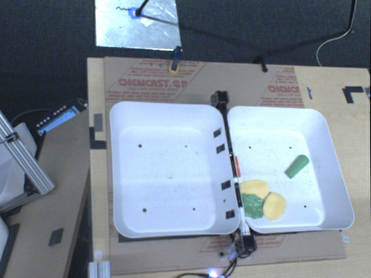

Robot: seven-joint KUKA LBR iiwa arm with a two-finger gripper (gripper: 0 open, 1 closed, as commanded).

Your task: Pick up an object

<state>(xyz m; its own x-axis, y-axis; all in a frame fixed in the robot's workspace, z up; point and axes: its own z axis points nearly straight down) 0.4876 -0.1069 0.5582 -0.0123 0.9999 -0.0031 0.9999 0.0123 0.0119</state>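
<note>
Right bin point(324, 132): green cylinder point(297, 166) toward right wall; two yellow pieces point(275, 206) touching dark green piece point(251, 205) at near-left corner, shapes indistinct; left bin point(124, 155) alongside; end effector state undeterminable.

A dark carpeted floor point(46, 45) surrounds the counter point(359, 155), whose pale wooden top is overlaid with a brown sheet point(191, 77) printed in red lettering. A shiny metal plate point(124, 25) lies on the floor beyond the counter's far edge, with blue tape point(137, 13) stuck on it. A white cable point(339, 36) curls across the carpet at the upper right. At the left, an aluminium frame rail point(23, 158) slants over a lower wooden surface point(52, 213), near a small device with a blue strip point(58, 119). Lighting is even and soft.
</note>
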